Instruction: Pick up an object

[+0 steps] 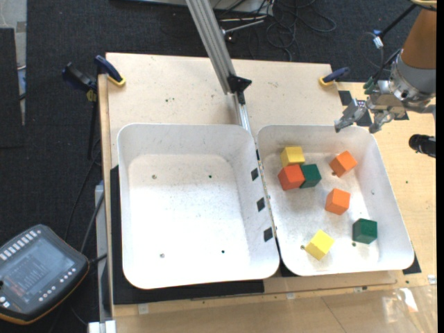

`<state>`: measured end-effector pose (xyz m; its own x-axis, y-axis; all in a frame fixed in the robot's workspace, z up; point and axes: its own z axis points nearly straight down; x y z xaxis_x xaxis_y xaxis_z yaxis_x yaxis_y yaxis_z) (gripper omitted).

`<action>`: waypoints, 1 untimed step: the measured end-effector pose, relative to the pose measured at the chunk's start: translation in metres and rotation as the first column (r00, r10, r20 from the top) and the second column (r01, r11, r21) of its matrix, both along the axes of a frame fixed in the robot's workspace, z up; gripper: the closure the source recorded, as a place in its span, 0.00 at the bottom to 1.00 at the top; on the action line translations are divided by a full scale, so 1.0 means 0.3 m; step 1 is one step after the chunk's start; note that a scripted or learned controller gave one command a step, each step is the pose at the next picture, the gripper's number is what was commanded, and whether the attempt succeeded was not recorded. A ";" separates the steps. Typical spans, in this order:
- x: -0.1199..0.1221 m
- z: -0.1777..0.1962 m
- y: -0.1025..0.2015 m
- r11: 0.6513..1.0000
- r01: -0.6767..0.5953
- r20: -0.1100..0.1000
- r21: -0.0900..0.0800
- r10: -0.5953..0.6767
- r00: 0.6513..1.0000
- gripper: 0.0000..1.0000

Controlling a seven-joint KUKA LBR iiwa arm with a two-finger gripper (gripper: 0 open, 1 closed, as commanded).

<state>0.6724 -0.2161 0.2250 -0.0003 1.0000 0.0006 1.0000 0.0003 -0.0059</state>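
Note:
The right bin (393, 207) holds several small cubes. A yellow cube (293, 155) sits at the back beside a red cube (291, 177) and a dark green cube (311, 175), the three touching. One orange cube (343, 163) lies near the back right and another orange cube (338, 201) in the middle. A second green cube (365, 231) and a second yellow cube (320, 244) rest near the front. My gripper (361, 121) hangs above the bin's back right rim, open, with nothing between its fingers.
The left bin (180, 200) stands beside the right one, with a shared raised edge between them. A slanted metal post (211, 37) rises from the back of the bench. Clamps sit at the bench's back corners, and a teach pendant (35, 272) lies at the lower left.

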 end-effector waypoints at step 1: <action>0.000 -0.146 0.015 1.000 -0.003 0.002 0.000 0.003 1.000 0.00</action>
